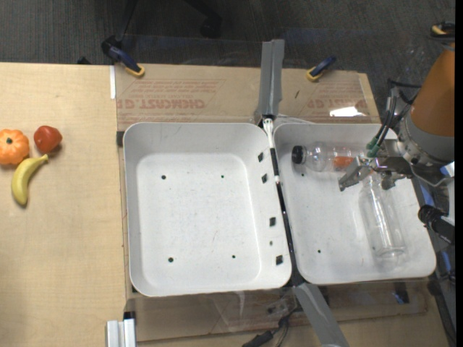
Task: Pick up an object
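Observation:
Two clear plastic bottles lie in the right bin [318,262]. One bottle [322,157], with a black cap and an orange patch, lies sideways near the bin's far wall. The other clear bottle [381,226] lies lengthwise along the bin's right side, its top end pointing to the far wall. My gripper [367,179] hangs low over the top end of that second bottle. Its fingers [349,178] are spread apart, one on each side of the bottle's neck, and nothing is clamped between them. The orange-banded arm [438,100] comes in from the right.
The left bin [195,215] adjoins the right one along a hinged divider [277,194]. On the wooden bench at far left lie a small orange fruit [12,147], a red fruit [48,139] and a banana [25,179]. Cardboard [188,96] lies behind the bins.

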